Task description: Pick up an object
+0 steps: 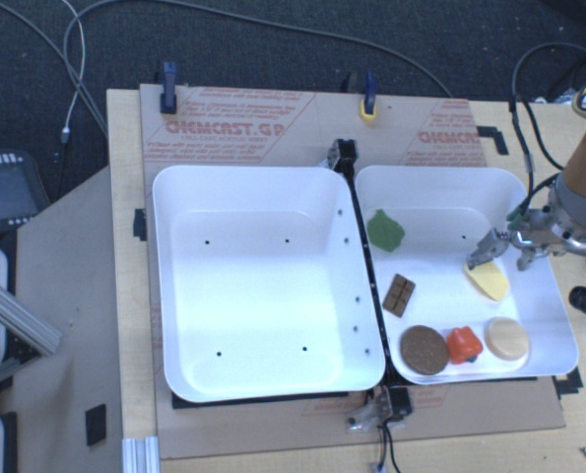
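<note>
The right bin (pixel 440 187) holds several small objects. A green lump (pixel 385 232) lies near its left wall, and a brown chocolate bar (pixel 399 295) sits below it. Along the front edge are a round brown cookie (pixel 424 349), a red piece (pixel 464 344) and a pale round biscuit (pixel 507 339). A yellow wedge (pixel 489 282) lies at the right. My gripper (pixel 504 251) hangs just above and behind the wedge, open, with nothing between its fingers.
The left bin (pixel 174 264) stands beside the right one, their walls meeting along a black divider. Clamps hold the cardboard sheet at the bench's back edge. Cables run across the dark floor behind.
</note>
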`<state>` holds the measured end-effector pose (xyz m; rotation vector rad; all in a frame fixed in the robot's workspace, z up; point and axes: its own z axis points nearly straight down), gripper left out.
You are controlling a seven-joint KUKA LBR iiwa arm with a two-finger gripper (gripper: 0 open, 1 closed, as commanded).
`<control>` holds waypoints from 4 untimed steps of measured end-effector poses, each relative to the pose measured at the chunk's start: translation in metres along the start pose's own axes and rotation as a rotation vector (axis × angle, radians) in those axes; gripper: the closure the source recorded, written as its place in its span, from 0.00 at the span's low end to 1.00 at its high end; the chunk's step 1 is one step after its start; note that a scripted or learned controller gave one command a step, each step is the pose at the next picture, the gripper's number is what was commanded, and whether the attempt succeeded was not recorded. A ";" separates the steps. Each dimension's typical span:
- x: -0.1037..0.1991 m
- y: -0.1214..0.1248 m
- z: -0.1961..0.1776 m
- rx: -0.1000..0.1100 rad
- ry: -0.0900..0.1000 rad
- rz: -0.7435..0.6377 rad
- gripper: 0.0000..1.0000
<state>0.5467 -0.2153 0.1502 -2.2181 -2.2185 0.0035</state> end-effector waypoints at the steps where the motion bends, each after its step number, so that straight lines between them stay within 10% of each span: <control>1: 0.007 0.005 0.059 -0.001 -0.001 -0.001 0.00; 2: 0.006 0.006 0.060 -0.009 -0.004 0.000 0.00; 3: 0.005 0.007 0.047 -0.014 -0.006 0.000 1.00; 4: -0.002 0.014 -0.001 -0.010 -0.003 0.000 1.00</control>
